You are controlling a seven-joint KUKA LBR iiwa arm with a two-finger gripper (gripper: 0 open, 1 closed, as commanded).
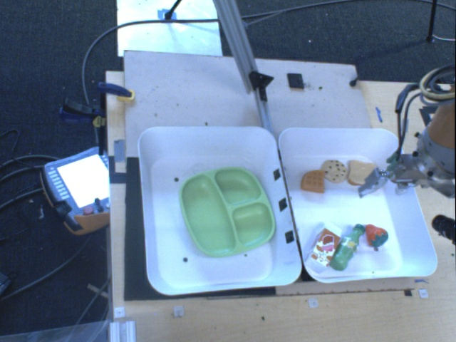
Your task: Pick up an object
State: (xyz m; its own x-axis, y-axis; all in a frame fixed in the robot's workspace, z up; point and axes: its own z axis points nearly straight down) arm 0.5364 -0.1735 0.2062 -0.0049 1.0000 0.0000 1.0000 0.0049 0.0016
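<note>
Two shallow white bins sit side by side on the bench, the left bin point(153, 212) carrying a green divided plate point(228, 211) and the right bin point(410, 234) carrying a scatter of small toy foods. The gripper point(375, 182) reaches in from the right on the grey arm point(434, 164) and hangs over the upper right part of the right bin; its fingers are small and blurred against the white floor, so I cannot tell whether they stand apart or together, and nothing can be seen clamped between them. Just beside the gripper tip, on the side away from the arm, lies a tan slice of bread point(360, 171), close enough that contact cannot be ruled in or out. Further out from the tip in the same direction sits a round speckled cookie point(333, 169), and beyond that an orange wedge-shaped piece point(313, 182), touching or nearly touching the cookie. Well below the gripper, toward the near rim of the bin, three more things cluster together: a red strawberry with a green cap point(377, 236), a green bottle point(345, 249) lying tilted, and a small red-and-white carton point(324, 247) against the bottle's far side.
</note>
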